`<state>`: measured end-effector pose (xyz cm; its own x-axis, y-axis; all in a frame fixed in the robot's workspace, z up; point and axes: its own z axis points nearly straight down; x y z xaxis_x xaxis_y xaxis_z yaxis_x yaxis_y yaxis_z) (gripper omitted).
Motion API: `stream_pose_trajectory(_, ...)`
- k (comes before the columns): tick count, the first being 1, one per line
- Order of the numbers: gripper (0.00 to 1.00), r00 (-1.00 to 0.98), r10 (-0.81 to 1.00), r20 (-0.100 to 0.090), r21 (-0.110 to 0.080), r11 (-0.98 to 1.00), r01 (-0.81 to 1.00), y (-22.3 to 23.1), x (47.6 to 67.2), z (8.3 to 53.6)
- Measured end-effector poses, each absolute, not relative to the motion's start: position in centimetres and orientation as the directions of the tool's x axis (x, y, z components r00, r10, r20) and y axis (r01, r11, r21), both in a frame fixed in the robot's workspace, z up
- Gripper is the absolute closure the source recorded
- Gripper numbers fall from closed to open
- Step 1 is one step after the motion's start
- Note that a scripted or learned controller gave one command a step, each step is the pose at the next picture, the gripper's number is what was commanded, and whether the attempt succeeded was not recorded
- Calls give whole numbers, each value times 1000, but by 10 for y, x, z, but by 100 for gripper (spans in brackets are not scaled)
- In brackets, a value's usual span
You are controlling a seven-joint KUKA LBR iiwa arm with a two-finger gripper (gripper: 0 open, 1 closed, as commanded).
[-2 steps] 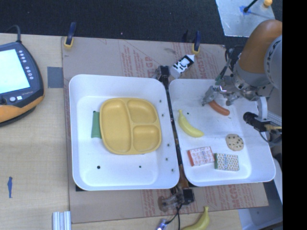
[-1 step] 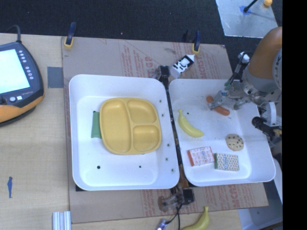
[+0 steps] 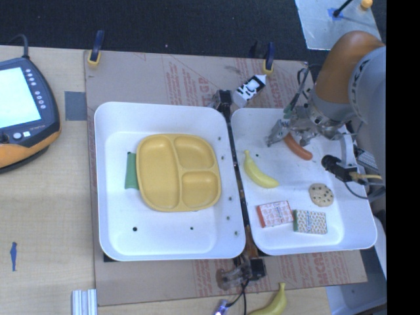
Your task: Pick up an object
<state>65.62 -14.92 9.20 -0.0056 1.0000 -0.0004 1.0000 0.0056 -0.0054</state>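
Orange band of the arm (image 3: 348, 58) up top, closest to the lens, wrist angled down into the right bin (image 3: 367, 231)

Gripper (image 3: 291, 136) low over the bin's far end, right on top of the red sausage (image 3: 299, 148). Looks touching or just above it. Can't tell from this angle how wide the opening is, or whether anything is clamped

Step, as a guess: at the grasp point, not lifted yet. Next up: confirm closure across the sausage's short axis, then straight lift. Round and slick, so likely to squirt out if caught off-centre

Outward from the gripper:
- banana (image 3: 260, 174) near, toward the left bin (image 3: 105, 235)
- cookie (image 3: 321, 194) near, toward the camera
- red-and-white packet (image 3: 274, 213) and green packet (image 3: 310, 222) further toward the camera, side by side
- yellow tray (image 3: 178, 171) well apart, in the left bin
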Motion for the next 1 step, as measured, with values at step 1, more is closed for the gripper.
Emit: stream_pose_trajectory(1,0,-2,1000,-1,0,2,1000,-195,657,190)
